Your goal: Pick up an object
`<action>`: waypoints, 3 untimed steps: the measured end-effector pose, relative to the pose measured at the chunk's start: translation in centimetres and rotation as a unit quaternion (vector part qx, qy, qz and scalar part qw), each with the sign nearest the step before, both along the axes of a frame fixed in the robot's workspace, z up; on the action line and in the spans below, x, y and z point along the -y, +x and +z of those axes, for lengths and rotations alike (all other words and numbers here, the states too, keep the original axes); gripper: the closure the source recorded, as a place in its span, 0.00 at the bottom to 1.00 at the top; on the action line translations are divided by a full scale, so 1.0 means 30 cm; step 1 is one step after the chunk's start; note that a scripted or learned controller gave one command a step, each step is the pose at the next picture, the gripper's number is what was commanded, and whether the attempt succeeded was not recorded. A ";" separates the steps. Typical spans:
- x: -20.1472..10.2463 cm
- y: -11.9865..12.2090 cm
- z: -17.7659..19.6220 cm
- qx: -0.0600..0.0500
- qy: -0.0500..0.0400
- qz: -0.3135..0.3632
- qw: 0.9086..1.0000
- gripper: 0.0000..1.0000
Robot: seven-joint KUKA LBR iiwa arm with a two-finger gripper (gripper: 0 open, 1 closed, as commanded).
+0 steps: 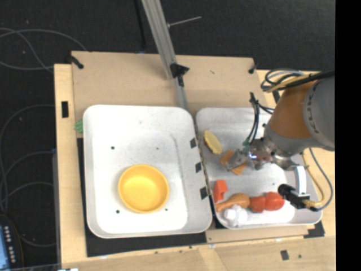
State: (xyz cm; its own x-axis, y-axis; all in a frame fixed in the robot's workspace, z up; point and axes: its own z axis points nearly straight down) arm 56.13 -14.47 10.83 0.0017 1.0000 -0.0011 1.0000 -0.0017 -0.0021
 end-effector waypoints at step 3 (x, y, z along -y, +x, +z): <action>0.028 0.005 0.359 0.002 0.000 0.002 1.000 1.00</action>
